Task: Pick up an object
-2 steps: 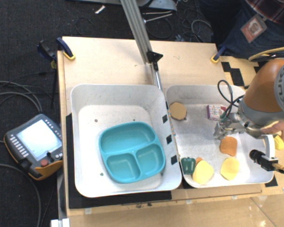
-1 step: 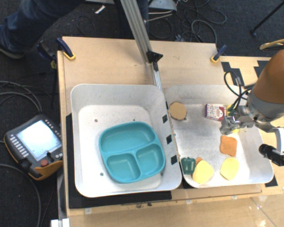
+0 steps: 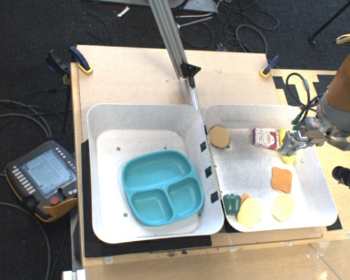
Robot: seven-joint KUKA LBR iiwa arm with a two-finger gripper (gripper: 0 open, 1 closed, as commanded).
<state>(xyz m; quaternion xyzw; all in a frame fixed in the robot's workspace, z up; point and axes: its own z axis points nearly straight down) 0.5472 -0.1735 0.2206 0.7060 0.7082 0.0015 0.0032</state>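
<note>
From my station the gripper (image 3: 290, 142) sits at the right bin's (image 3: 315, 214) 2 o'clock, beside the red carton (image 3: 266, 138); I cannot tell its opening, and nothing looks lifted yet.

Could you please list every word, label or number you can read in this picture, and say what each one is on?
No text can be read.
Small red and white carton in the right bin: printed front, too blurred to read.
Handheld control pad on the floor at left: lit screen, too small to read.
</note>
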